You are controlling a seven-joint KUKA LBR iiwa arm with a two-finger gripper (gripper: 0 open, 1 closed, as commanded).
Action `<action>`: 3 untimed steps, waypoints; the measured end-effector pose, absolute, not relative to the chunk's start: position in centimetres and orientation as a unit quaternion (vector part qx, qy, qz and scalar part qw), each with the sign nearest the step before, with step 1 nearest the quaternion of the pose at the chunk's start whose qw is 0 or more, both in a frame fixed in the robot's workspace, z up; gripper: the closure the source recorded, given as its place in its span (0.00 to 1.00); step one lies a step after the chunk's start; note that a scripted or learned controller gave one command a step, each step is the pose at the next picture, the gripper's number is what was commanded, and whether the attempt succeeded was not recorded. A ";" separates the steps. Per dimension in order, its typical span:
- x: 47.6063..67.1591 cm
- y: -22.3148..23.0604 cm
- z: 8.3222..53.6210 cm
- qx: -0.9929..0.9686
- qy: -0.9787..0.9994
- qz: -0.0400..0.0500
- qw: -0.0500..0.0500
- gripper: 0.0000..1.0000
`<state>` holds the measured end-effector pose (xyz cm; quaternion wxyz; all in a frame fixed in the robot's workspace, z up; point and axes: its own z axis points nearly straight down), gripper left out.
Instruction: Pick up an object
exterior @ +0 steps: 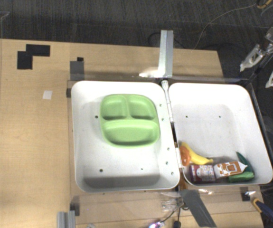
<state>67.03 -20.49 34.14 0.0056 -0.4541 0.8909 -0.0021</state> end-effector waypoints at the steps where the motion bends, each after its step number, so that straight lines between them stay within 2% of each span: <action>1: 62.3 -19.8 24.0 -0.386 0.923 -0.002 0.004 0.00; 2: 56.8 -17.9 17.1 -0.385 0.923 -0.001 0.003 0.00; 3: 57.2 -17.6 18.4 -0.391 0.920 -0.004 0.008 1.00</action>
